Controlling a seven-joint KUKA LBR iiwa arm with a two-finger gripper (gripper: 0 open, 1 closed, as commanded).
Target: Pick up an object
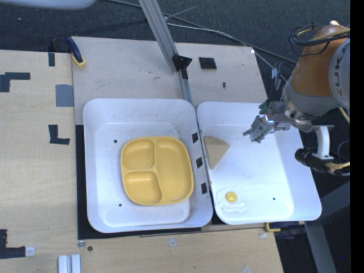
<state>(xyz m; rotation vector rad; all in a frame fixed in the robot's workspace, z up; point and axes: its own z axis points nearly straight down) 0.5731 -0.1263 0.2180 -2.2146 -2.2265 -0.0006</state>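
approach step: the gripper (257, 133), fingers apparently spread and holding nothing, hangs over the right bin (296, 178), where a tan wedge (216, 150) and a fried egg (231, 198) lie; next, it likely must descend onto one.

Count: two shallow white bins, left bin (96, 152) and right bin (296, 203), side by side on the bench. One yellow plastic plate with three compartments (156, 170), in the left bin. One tan wedge-shaped piece (215, 150) and one toy fried egg, white with a yellow yolk (231, 199), both in the right bin. So three loose items total: one left, two right. One grey arm with one two-finger gripper (257, 133).
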